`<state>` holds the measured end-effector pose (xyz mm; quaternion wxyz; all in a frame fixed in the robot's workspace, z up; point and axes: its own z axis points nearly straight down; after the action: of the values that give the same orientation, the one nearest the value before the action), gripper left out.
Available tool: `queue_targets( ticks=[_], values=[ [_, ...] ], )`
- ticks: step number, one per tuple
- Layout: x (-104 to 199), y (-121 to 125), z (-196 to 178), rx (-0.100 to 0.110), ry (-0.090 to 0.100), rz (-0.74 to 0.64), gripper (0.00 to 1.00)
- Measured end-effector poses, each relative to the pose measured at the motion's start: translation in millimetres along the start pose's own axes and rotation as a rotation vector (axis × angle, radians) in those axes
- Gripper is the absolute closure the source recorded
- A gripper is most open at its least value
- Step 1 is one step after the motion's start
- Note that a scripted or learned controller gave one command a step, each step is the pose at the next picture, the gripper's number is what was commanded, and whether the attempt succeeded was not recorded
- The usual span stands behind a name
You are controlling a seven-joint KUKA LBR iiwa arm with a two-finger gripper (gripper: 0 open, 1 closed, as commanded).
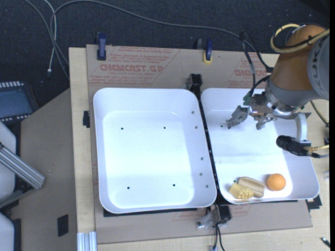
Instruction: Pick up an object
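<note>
Tool (250,117) seen spread, nothing pinched, over shallow white right-hand bin (230,145); small orange ball (276,182) and tan oblong pieces (247,187) lie well apart, ungrasped.

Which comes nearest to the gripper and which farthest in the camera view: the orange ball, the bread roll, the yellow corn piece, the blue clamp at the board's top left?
Measured from the gripper over the right bin:
1. Orange ball, near-right corner of that bin.
2. Bread roll, left of the ball; close to it in distance, so this ranking is marginal.
3. Yellow corn piece, by the bin's near rim.
4. Blue clamp, far across the board, clearly farthest.
</note>
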<state>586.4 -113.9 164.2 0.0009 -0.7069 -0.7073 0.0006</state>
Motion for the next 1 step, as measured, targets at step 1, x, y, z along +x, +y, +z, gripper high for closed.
queue_targets(
  ticks=[1],
  values=[
    [8.7, -6.4, 52.8, 0.001, 0.000, 0.000, 0.00]
  ],
)
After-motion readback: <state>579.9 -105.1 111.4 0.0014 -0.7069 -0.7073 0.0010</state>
